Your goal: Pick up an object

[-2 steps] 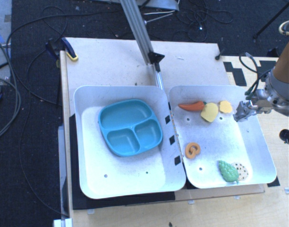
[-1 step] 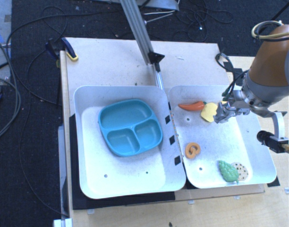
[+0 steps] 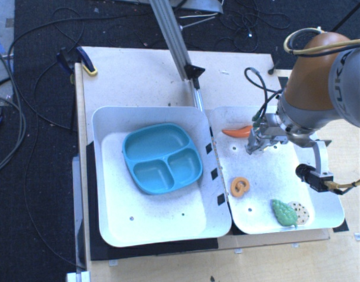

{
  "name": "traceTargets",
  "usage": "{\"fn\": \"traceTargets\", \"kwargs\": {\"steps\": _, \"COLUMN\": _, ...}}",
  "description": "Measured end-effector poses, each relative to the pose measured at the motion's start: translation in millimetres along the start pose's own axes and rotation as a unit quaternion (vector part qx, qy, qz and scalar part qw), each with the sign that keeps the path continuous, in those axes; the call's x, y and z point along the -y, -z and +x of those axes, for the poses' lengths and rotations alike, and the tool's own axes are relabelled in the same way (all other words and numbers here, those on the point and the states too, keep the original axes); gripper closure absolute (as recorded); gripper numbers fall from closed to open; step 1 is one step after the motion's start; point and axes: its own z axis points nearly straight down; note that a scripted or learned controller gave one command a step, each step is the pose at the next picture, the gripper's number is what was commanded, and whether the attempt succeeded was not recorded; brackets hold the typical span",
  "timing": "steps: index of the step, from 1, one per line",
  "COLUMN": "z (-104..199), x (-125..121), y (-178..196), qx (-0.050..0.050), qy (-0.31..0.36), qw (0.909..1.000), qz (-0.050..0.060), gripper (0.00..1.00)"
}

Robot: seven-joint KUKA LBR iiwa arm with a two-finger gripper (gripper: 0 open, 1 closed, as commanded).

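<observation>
Black carpet with loose cables lies around a pale bench (image 3: pixel 139 78) that holds two white bins. On the left bin (image 3: pixel 109 216) sits a blue plate (image 3: pixel 162 157) with three parts. By the right bin (image 3: pixel 321 219), the gripper (image 3: pixel 255 144) hangs low over the far end, just beside an orange carrot (image 3: pixel 236 132). I cannot tell how the jaws stand; they are too small and dark to read.

A small orange ring (image 3: pixel 240 187) lies nearer than the carrot, close to the wall between the bins. A green lump (image 3: pixel 284 212) and a spotted cookie (image 3: pixel 299 212) touch each other at the near corner, well apart from the carrot.

The carrot is smooth and round. I think it could roll or slide against the bin wall if the gripper comes down off its middle, and then the gripper would grab nothing.
</observation>
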Motion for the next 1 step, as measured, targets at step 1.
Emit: {"fn": "traceTargets", "kwargs": {"steps": 1, "z": 49.1, "x": -1.9, "y": -6.7, "qx": 0.0, "qy": 0.0, "qw": 1.0, "qz": 0.0, "gripper": 1.0}}
